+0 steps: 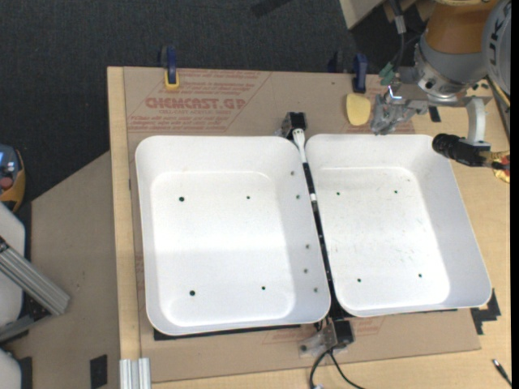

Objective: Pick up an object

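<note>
Beyond the right bin's [454, 217] far rim, on the bare surface [243, 96]: one pale yellow object [358, 109], lying just beside your gripper [388, 113]. Gripper state: you cannot tell from this slant; nothing visibly held. Step, as judged: approach, grasp not yet made. Next move calls for centring over the object, then descending.

Two white bins [231, 156] sit side by side mid-frame. At upper right, the gripper [388, 120] hangs beside a yellow object [358, 109] (on the board).
</note>
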`<act>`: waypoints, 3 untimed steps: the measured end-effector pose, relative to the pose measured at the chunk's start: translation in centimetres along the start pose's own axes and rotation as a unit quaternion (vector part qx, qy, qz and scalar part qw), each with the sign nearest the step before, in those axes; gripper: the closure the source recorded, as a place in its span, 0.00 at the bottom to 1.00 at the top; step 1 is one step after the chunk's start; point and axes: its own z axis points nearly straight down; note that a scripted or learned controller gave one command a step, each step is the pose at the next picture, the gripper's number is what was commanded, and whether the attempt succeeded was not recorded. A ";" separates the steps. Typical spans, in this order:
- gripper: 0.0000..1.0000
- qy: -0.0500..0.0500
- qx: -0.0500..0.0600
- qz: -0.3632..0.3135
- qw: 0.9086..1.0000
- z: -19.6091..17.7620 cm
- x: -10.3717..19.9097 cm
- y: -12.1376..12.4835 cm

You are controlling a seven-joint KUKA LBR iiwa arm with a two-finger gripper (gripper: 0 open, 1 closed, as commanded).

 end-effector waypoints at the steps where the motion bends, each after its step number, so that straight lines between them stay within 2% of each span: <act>1: 1.00 -0.002 -0.005 0.002 1.000 -4.0 0.9 -1.2; 2: 1.00 -0.002 -0.005 0.004 1.000 -9.2 0.7 -2.8; 3: 1.00 -0.001 -0.002 0.000 1.000 -4.7 11.8 0.1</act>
